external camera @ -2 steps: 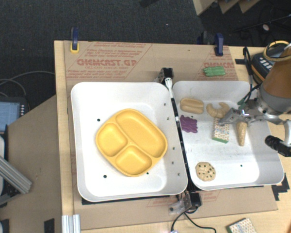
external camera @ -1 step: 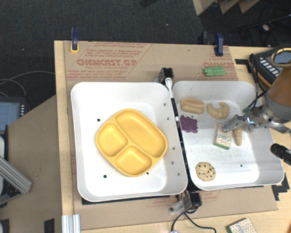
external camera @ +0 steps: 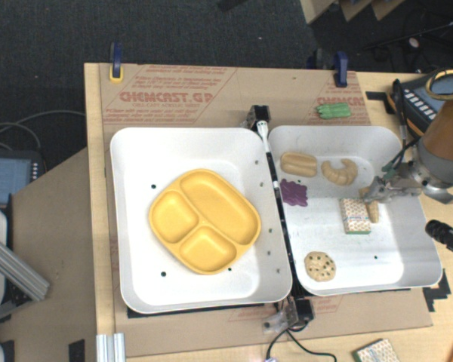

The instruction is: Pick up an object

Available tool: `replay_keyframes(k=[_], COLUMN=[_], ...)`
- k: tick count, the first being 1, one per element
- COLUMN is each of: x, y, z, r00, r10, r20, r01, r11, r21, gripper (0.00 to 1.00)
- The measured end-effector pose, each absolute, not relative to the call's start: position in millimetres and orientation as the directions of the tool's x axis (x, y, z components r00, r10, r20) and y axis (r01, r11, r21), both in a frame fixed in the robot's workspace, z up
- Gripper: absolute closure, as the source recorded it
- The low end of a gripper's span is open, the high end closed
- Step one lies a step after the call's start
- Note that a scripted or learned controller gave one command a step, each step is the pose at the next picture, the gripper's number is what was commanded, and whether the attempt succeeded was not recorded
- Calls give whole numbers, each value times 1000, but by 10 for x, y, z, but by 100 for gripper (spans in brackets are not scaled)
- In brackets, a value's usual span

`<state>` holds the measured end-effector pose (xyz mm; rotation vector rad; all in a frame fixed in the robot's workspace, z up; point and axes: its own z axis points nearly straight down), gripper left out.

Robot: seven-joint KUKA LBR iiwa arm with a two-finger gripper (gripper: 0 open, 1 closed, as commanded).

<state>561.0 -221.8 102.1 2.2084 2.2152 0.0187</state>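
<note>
Right now I have the claw [external camera: 374, 192] low in the right bin [external camera: 392, 274], just above the wafer [external camera: 355, 216] beside a small tan piece [external camera: 373, 213]; whether it's open I cannot tell.

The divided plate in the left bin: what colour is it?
Yellow; the three-compartment plastic plate shows plainly in the camera view.

Arm [external camera: 445, 145] in from right, pincer [external camera: 374, 193] angled low.

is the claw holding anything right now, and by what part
Cannot be told: the claw sits low in the right bin, beside the wafer, with nothing visibly between its tips.
</note>
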Motion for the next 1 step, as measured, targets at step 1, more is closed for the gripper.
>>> replay_keyframes(k=[1], x=[5715], y=[-1564], z=[1440], r00=[-7], r10=[1000], r20=[0], r01=[1000], r11=[7], r21=[6], gripper=[100])
